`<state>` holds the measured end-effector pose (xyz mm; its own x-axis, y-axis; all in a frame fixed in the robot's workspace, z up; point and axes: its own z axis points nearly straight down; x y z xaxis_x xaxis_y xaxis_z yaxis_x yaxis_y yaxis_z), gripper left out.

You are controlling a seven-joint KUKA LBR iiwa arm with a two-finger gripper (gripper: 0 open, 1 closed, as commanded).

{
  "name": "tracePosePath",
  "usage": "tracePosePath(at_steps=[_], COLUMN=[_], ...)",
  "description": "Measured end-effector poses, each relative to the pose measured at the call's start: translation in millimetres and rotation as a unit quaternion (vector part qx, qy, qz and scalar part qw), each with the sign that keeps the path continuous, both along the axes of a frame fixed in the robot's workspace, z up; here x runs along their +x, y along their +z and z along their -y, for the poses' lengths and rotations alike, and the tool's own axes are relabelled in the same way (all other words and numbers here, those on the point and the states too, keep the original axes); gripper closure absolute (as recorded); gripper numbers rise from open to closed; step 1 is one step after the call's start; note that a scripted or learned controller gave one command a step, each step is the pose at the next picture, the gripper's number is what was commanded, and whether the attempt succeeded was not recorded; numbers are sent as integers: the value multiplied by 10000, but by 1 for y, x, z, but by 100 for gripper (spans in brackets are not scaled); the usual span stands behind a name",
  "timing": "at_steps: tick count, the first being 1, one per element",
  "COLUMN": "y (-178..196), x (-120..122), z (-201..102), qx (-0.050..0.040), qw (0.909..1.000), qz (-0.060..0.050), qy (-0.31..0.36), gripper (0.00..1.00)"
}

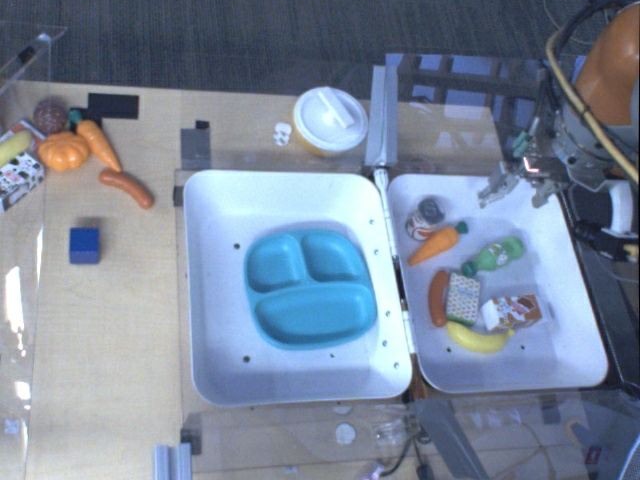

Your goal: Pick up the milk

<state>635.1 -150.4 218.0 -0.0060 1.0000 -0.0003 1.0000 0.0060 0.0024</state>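
A blue tray (312, 288) is parked mid left bin (215, 368). In the right bin (580, 363), the milk (515, 312) is left lying flat near the front edge, beside a banana (478, 339). The gripper (518, 186) is seen spread, nothing held, over the back edge, presumably staged for a descent.

The milk (514, 312) is a small carton, white and brown-red with printed pictures on it. It lies flat on its side in the right bin (590, 363), toward the near right part of the floor. Its left end touches the yellow banana (477, 339).
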Motion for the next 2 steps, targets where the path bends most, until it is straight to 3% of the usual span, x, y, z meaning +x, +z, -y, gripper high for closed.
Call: tracePosePath(at_steps=[1,2], y=[-45,-120], x=[-60,-120], z=[28,-2], qx=[-2,-19], qw=[9964,9970], qz=[2,70], qy=[844,766], gripper=[0,0])
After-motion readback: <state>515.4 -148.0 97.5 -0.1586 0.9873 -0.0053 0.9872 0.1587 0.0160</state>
